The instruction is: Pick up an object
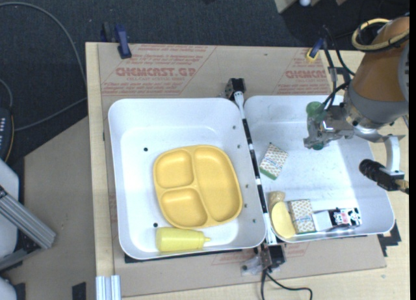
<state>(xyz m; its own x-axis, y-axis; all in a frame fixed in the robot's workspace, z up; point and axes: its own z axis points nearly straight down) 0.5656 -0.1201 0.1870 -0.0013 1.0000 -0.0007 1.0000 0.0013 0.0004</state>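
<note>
While claw (316,137) hovers, right bin (370,211) mid-floor open

Both bins look like smooth white plastic with a faint sheen: the left bin (123,162) and the right bin (374,217). The yellow tray (197,185) is matt, moulded plastic, and the yellow bottle (179,239) beside it looks like the same soft-finished plastic. The bench (162,64) is covered in matt brown protective paper printed in red. The small boxes (273,161) (303,216) appear to be printed cardboard. The arm (383,74) has a smooth orange and grey casing. Dark carpet (52,51) looks rough.
</note>
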